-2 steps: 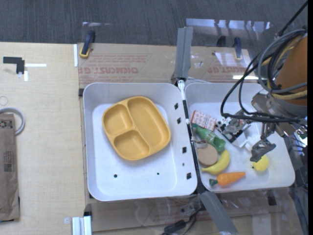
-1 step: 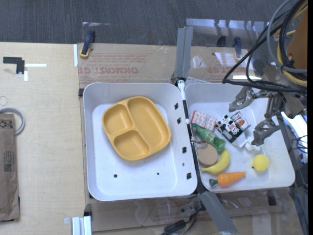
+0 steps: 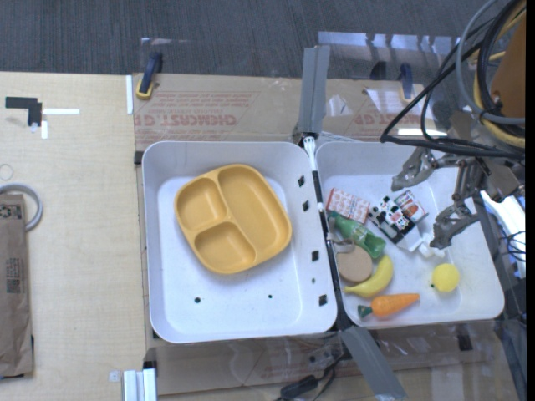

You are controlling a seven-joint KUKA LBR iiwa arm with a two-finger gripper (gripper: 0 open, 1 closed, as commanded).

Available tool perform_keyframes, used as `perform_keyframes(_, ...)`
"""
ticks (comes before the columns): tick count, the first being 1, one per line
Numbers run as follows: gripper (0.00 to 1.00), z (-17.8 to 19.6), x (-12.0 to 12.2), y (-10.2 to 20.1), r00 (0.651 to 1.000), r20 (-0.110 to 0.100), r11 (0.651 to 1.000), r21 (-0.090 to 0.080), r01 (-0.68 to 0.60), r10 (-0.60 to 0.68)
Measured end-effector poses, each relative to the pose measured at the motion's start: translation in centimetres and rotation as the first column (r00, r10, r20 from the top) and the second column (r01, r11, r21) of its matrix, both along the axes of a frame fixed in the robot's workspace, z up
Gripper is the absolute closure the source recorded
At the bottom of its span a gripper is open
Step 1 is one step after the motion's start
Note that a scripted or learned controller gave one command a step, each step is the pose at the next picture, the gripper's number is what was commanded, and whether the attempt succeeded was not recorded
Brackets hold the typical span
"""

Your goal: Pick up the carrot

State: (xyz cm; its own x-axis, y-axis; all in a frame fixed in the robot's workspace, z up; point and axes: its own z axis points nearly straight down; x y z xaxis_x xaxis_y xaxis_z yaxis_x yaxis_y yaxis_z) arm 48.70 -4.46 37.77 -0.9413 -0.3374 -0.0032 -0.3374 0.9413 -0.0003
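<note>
The orange carrot [image 3: 394,304] lies with its green end to the left, near the front edge of the right bin [image 3: 481,307]. My gripper [image 3: 428,202] hangs over the right half of that bin, behind the carrot and to its right. Its two fingers [image 3: 412,171] stand apart, open, and hold nothing. A clear gap separates the gripper from the carrot.
A banana [image 3: 374,278] lies just behind the carrot and a lemon [image 3: 445,277] to its right. A brown disc [image 3: 354,264], a green item [image 3: 361,231], a red-and-white packet [image 3: 347,203] and a black-and-white box [image 3: 399,215] lie further back. A yellow divided plate [image 3: 232,217] sits in the left bin [image 3: 251,316].
</note>
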Motion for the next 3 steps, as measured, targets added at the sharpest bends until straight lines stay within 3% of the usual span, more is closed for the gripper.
perform_keyframes(1,0.00,-15.44,-0.03,-1.55,1.000,-0.002,1.000,0.000,0.000,0.000)
perform_keyframes(2,1.00,-14.54,0.10,-1.53,1.000,0.001,1.000,0.001,0.003,-0.003)
perform_keyframes(3,0.00,-14.55,0.10,-1.54,1.000,0.001,1.000,0.001,0.003,-0.003)
